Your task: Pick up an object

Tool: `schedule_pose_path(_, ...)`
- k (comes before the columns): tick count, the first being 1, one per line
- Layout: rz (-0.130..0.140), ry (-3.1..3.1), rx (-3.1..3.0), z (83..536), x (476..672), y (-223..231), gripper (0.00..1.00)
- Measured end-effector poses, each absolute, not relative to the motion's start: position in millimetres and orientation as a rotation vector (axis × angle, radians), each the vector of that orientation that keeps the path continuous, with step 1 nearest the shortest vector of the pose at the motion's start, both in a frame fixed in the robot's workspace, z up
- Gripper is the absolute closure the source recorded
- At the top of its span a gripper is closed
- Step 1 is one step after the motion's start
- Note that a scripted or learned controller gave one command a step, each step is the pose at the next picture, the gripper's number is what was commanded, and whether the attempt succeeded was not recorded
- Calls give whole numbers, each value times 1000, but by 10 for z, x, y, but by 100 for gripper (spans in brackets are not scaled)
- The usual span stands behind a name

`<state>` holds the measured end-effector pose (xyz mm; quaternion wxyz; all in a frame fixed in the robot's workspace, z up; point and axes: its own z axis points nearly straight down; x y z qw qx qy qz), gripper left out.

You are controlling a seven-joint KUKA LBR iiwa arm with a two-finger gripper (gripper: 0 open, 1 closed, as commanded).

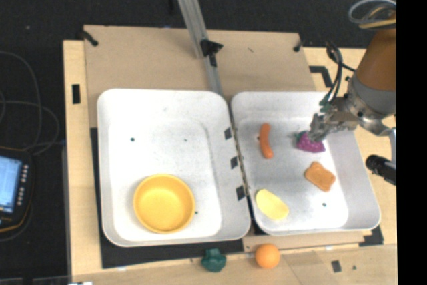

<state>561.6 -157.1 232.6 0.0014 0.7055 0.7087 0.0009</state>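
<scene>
- The gripper (316,134) sits low over the right bin (347,210), its tip directly on or above the purple object (311,143) near that bin's far right part. By my reading, this is the thing chosen for the pick.
- The purple object shows just below and left of the fingers, touching or nearly so. I cannot tell how the jaws stand, wide or narrow, nor whether anything is between them; the wrist hides that.
- The arm (377,73) comes in from the right, so it reaches this object without crossing the others.
- The orange sausage-like piece (266,141) lies to the left, well apart from the gripper. The orange block (320,177) lies nearer, just beside the purple object's near side, and could be nudged.
- The pale yellow piece (271,204) rests at the near left of the same bin.
- The left bin (120,110) holds a yellow bowl (164,203) in its near part.
- An orange ball (267,255) and a green thing (213,260) lie on the bench, outside the bins' near edge.
</scene>
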Motion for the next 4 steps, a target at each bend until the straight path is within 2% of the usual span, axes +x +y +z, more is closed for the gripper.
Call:
schedule_pose_path(1, 5, 2230, 2211, 2437, 5629, -1042, 100)
schedule_pose_path(3, 3, 2230, 2214, 2370, 5603, -41, 100)
schedule_pose_path(4, 2, 2230, 2214, 2285, 5491, 492, 100)
